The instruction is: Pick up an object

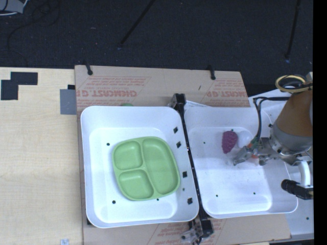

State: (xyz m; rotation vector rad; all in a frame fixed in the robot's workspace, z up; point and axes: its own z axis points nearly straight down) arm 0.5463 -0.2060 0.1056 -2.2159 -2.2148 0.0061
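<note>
A small purple object (229, 141), like a bunch of grapes, lies in the right bin (225, 198) near its far right part. My gripper (244, 157) hangs low just to the right of it and slightly nearer the front, its fingers pointing left toward the object. Nothing shows between the fingers. The arm with its orange band (299, 114) comes in over the bin's right rim.
A green three-compartment plate (145, 168) lies in the middle of the left bin (97, 137). A black divider (186, 162) runs between the two bins. Cardboard lies under both bins, and a wooden benchtop (36, 157) extends to the left.
</note>
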